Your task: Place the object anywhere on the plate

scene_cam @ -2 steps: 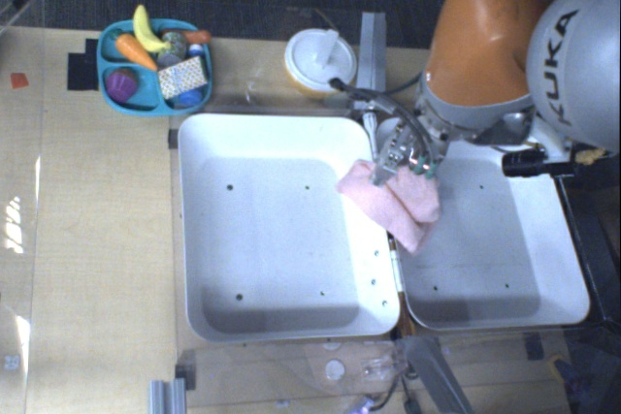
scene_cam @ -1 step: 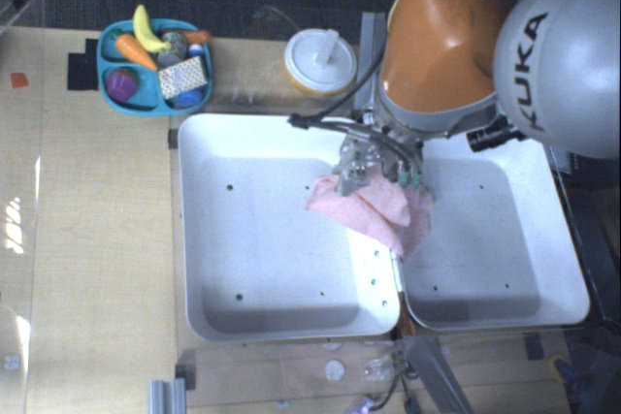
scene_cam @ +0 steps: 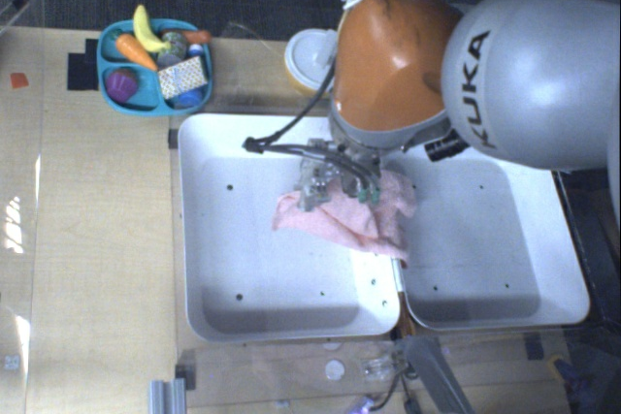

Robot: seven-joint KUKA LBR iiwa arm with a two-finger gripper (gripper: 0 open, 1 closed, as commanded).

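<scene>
Camera view shows you the pincer (scene_cam: 337, 181) down on the pink cloth (scene_cam: 349, 213) in the left bin (scene_cam: 223, 238). Whether it grips the cloth, you probably cannot tell.

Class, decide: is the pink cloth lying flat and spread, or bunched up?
Bunched up. The pink cloth lies in crumpled folds, straddling the edge between both bins, under the pincer.
</scene>
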